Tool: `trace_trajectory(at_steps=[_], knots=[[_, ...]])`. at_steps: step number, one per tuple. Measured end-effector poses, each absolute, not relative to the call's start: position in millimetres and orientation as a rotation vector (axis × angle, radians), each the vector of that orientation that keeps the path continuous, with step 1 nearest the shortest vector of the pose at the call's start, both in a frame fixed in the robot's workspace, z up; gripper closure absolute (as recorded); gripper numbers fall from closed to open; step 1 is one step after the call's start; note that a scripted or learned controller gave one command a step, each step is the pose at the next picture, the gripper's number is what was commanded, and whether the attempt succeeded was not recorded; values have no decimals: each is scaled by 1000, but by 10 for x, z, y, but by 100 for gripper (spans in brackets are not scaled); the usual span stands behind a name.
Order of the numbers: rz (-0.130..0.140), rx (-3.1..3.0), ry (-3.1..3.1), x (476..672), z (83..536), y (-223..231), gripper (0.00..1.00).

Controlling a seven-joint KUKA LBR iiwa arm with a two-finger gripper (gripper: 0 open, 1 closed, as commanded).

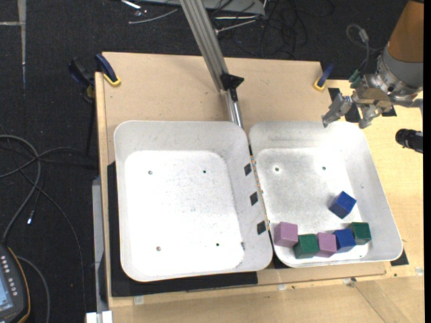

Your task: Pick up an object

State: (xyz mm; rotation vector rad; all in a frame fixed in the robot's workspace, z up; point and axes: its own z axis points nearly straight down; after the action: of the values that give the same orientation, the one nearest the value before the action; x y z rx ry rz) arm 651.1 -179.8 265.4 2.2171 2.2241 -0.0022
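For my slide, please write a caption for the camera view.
Gripper above the right bin's far edge; six cubes inside.

The right bin [306,143] floor is open across its far and middle area. A blue cube [343,204] stands alone toward the near right. Five cubes [322,239] crowd the near wall in a touching row, leaving little finger room between them.

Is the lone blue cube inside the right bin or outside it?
Inside: the blue cube rests on the right white bin floor, apart from the others.
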Motion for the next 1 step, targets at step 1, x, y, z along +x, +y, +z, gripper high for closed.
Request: trace_trajectory(at_steps=[1], knots=[[-9, 2230, 2223, 5884, 1345, -2060, 0]])
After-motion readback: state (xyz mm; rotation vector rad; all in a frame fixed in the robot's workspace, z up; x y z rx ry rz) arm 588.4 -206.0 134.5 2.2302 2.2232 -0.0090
